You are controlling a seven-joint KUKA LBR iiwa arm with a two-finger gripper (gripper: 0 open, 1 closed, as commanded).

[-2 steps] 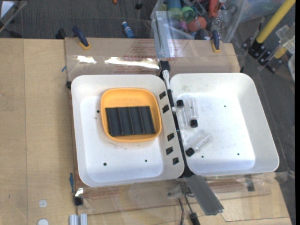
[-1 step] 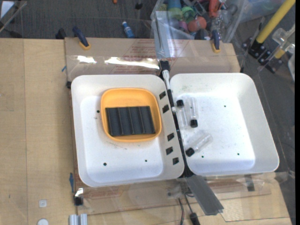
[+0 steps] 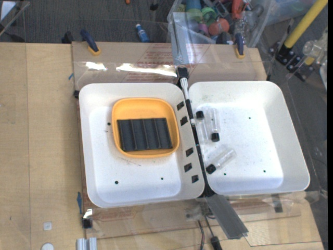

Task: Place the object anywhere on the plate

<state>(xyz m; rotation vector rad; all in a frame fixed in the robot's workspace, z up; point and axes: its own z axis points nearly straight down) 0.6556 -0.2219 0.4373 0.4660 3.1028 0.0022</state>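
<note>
Black ribbed block [image 3: 144, 134] lying flat on orange plate [image 3: 143, 106] in view-left bin [image 3: 99, 181], long axis across view, clear vials [image 3: 222, 157] in view-right bin [image 3: 260, 139] toward arm's entry side; gripper state indeterminate.

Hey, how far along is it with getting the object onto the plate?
It looks done: a black ridged object lies flat on the orange plate in the left bin. Nothing is in hand. Three clear vials with dark caps lie in the right bin; if they also count, they are left to move.
</note>
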